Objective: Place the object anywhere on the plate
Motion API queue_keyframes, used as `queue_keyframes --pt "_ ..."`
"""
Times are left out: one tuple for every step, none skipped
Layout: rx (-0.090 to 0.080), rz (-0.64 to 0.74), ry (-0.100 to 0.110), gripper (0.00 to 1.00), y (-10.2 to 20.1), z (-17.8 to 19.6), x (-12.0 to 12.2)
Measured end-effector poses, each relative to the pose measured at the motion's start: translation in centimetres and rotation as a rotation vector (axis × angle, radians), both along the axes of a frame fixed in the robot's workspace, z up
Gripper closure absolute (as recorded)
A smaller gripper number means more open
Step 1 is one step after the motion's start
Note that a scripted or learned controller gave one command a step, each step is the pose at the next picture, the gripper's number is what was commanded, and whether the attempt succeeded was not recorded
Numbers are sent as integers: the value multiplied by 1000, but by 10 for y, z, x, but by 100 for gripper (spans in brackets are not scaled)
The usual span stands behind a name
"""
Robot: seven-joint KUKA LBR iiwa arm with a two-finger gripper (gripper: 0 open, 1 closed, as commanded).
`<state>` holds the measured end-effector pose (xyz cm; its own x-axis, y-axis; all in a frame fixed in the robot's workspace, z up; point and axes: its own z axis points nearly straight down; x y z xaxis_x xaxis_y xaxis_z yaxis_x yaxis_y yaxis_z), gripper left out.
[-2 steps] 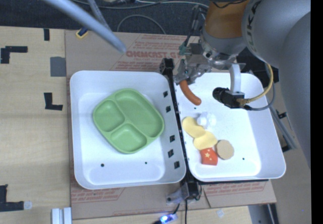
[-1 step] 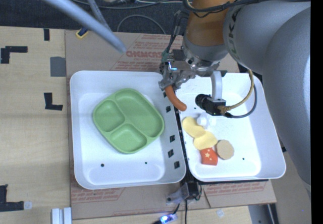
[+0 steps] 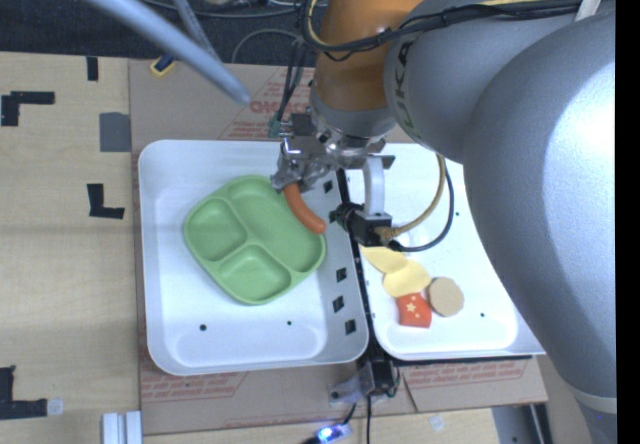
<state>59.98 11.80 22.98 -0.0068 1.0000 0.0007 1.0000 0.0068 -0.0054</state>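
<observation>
Nearly done: hand [image 3: 297, 172] gripping carrot [image 3: 304, 209] over plate [image 3: 250, 242] at 2 o'clock, release left.

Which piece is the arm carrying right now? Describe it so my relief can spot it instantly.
Find the left bin, which holds the green divided plate. At the plate's upper right edge, under the gripper, hangs a small orange carrot, the only long, thin piece.
</observation>
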Motion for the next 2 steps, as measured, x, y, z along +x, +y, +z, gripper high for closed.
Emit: queue_keyframes --pt "-1 0 -1 100 58 -15 -9" --pt "-2 -4 -2 0 55 -14 -9"
